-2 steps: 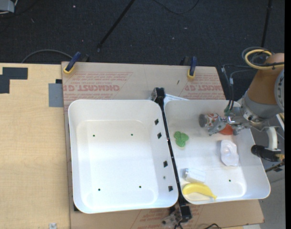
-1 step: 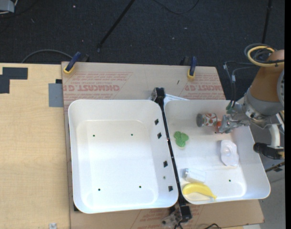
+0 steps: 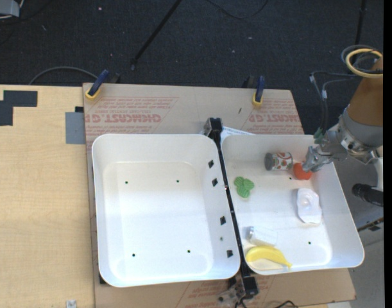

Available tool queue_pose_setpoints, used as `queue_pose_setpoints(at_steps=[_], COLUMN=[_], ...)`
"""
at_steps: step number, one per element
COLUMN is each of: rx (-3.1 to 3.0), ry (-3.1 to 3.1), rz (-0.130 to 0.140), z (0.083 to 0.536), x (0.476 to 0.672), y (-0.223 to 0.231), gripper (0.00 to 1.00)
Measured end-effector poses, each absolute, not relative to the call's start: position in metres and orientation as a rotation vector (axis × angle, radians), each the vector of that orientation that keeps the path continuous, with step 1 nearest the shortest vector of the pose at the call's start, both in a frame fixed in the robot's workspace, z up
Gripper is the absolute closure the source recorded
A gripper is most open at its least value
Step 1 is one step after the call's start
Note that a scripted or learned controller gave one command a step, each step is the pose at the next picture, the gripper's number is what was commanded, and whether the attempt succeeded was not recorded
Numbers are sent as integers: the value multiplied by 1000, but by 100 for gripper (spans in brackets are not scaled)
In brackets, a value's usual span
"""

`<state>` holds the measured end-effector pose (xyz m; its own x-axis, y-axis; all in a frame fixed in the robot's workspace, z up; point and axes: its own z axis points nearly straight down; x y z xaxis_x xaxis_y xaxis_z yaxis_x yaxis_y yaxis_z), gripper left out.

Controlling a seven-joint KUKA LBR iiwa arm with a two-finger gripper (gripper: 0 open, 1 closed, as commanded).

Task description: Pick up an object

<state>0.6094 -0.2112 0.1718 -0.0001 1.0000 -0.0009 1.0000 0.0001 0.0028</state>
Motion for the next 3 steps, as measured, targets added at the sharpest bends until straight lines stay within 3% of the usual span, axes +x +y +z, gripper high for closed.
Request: queue_pose_setpoints(at_steps=[1,3], rx=[2220,2217], ry=[2220,2226], rz=[2,1], z=[202,215], x=[610,614], y=[-212,-96], gripper=[100,100])
